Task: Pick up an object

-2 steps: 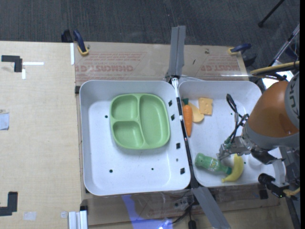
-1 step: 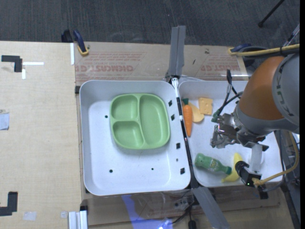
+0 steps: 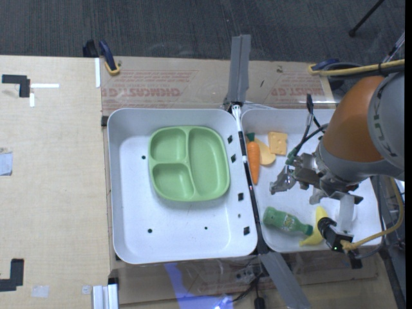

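Over the right bin (image 3: 370, 221) my gripper (image 3: 283, 184) hangs, its state something I cannot tell, beside the carrot (image 3: 253, 161) lying lengthwise against the left wall with its green top pointing toward the far rim.

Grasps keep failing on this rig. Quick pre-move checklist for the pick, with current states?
1. Targets present in right bin: carrot, cheese slice, green bottle, banana. Ok.
2. Claw positioned over right bin, between carrot and bottle. Ok.
3. Claw aligned on one object: it sits over bare floor, touching none. Not ok.
4. Object already in claw: nothing seen in it. Ok to descend.
5. Finger opening: too small and dark to read. Cannot tell.
6. Bottle and banana lie close together near the front wall; clean single grasp there doubtful. Cannot tell.
7. Green divided plate in left bin, clear of the arm. Ok.
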Controlling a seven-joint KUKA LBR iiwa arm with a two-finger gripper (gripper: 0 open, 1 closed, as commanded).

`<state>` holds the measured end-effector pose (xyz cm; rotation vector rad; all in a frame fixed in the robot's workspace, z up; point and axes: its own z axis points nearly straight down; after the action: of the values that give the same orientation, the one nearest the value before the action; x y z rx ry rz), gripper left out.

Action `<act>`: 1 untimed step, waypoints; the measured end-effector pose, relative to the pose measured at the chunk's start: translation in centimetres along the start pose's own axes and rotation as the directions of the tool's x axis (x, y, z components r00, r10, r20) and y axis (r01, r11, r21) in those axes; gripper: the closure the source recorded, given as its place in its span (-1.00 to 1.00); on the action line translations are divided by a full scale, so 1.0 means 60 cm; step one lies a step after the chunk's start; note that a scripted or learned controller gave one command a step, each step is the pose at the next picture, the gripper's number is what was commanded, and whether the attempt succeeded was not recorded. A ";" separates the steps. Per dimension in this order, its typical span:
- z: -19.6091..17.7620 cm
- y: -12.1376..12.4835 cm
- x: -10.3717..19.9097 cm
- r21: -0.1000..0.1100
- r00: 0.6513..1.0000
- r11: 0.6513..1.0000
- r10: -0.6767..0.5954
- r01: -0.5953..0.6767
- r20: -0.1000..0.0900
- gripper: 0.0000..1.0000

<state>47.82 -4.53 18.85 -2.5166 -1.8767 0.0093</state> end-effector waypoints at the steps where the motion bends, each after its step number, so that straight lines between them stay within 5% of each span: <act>1: 0.167 0.022 -0.080 0.000 0.996 0.996 -0.093 0.093 -0.002 -1.00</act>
<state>47.66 -9.52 8.86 -2.4249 -1.9904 0.0065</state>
